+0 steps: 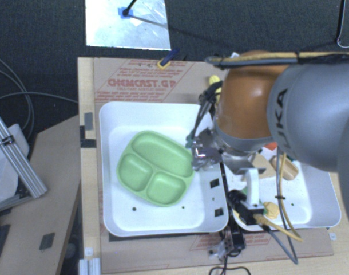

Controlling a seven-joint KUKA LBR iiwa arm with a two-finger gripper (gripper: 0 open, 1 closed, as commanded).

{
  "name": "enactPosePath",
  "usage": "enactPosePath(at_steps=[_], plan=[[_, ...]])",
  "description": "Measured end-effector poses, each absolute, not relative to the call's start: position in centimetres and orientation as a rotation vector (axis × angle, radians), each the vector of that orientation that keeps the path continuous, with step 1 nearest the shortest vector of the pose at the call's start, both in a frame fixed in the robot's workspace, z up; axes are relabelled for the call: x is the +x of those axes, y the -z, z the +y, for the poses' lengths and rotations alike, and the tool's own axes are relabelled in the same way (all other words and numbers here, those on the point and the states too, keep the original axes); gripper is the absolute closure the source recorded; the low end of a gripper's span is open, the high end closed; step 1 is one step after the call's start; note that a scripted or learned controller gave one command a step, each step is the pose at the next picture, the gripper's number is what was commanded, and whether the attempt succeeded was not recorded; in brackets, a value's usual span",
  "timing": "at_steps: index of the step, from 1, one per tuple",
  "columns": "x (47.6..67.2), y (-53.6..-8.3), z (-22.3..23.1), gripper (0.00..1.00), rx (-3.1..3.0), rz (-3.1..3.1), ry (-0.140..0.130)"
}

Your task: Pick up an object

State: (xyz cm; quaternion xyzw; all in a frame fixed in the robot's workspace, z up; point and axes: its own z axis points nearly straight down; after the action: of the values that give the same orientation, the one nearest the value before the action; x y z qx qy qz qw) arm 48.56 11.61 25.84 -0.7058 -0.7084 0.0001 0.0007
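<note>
A light green divided plate (154, 166) lies tilted in the left white bin (114, 211). My gripper (198, 152) hangs below the orange wrist band (246, 102), right at the plate's right rim and over the wall between the two bins. Metal parts of the gripper sit against the plate's edge; whether they touch it is unclear. The arm hides most of the right bin (317, 211), where a tan object (278, 168), a small red piece (270, 146) and a yellow item (272, 211) peek out.
The grey arm body (317, 113) covers the upper right of the view. Cables (283, 228) trail from the wrist over the right bin's front. A cardboard sheet (146, 82) lies behind the bins, with a shiny panel (127, 16) farther back.
</note>
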Motion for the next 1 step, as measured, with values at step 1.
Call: enactPosePath(at_steps=[1], plan=[[50.58, -18.00, 8.00, 1.00, -2.224, -2.217, -0.010]])
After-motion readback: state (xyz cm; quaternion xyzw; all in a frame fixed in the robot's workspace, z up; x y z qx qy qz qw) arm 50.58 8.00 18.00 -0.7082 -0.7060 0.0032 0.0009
